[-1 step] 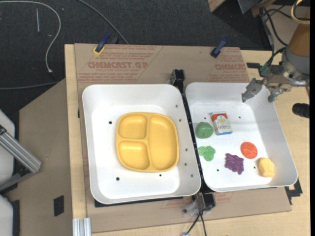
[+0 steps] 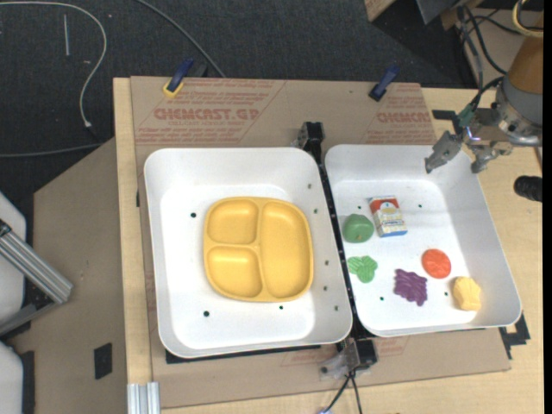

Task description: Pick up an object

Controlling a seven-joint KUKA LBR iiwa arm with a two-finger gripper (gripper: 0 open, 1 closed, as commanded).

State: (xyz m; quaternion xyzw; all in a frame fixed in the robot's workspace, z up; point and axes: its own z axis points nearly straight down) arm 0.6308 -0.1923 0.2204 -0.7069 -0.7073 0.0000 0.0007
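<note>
The arm [image 2: 528, 76] was cut off by the right edge, only its wrist showing. Small print on the red-and-white box [image 2: 387, 216] in the right bin [image 2: 492, 257] was too small to read.

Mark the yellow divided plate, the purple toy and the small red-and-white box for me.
yellow divided plate [image 2: 259, 248]: camera view, on the ridge between its compartments.
purple toy [image 2: 411, 285]: camera view, middle of the cluster.
red-and-white box [image 2: 388, 216]: camera view, centre of its top face.

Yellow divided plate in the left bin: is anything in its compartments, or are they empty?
Empty. All three compartments of the yellow plate show bare yellow surface; the small items lie in the right bin.
</note>
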